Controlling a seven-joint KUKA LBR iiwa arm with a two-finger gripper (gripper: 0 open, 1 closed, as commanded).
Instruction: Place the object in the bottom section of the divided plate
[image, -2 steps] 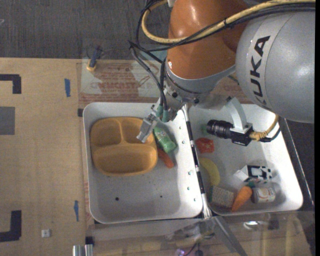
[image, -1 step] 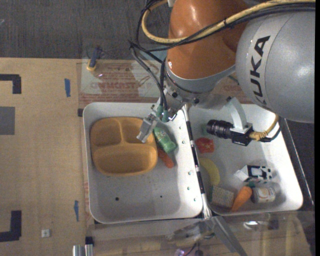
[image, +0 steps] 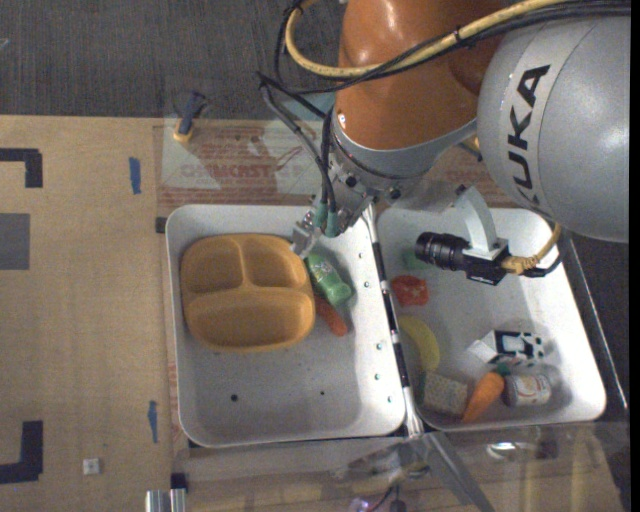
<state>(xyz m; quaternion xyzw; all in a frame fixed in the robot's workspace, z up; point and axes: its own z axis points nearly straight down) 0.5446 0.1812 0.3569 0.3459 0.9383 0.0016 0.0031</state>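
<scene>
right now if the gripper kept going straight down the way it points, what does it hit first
Most likely the green bottle, lying right under the gripper beside the orange divided plate. Depth is hard to judge from this slanted view.

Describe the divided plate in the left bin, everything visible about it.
The divided plate is orange-yellow, matte like moulded plastic, a rounded rectangle with raised ridges splitting it into two small upper sections and one wide bottom section. All three look empty. It lies flat in the upper left part of the left bin. A green bottle lies just off its right rim, with a small orange piece below that by the plate's lower right corner. The gripper hangs above its upper right corner.
</scene>
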